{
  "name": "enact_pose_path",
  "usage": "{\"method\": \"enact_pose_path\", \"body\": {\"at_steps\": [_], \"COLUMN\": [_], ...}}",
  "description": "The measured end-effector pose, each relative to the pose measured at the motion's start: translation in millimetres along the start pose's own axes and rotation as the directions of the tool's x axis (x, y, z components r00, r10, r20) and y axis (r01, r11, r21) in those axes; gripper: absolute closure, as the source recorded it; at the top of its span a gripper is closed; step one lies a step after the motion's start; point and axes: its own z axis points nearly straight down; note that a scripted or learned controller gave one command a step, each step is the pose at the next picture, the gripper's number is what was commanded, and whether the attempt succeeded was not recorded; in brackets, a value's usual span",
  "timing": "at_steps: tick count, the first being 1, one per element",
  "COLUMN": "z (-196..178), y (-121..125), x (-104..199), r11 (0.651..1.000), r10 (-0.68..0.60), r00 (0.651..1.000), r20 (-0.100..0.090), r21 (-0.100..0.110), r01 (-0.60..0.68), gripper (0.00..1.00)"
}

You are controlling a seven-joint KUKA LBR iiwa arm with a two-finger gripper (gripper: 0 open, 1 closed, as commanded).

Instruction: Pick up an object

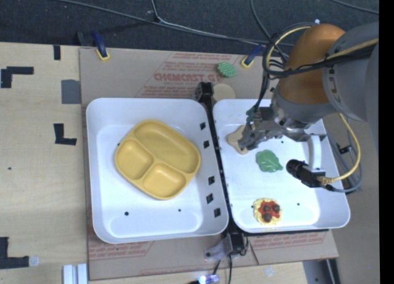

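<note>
Apparently the reach-and-grasp step is in hand: the end effector is lowered onto a small tan object at the right white bin's left side. Whether it is open or closed cannot be told. A firm closure, then a straight lift, is called for next.

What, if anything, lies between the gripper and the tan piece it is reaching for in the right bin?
Nothing visible does. The gripper is right at the tan piece in the right bin. The green item and the small pizza-like toy lie nearer the camera, off that path.
</note>
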Motion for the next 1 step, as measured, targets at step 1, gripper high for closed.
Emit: {"method": "enact_pose_path", "body": {"at_steps": [1], "z": [-13.8], "y": [-15.1], "x": [50.8], "r11": [1.0], "r10": [-0.002], "r00": [1.0], "r20": [-0.001], "r21": [-0.002], "r01": [0.002], "gripper": [1.0]}}
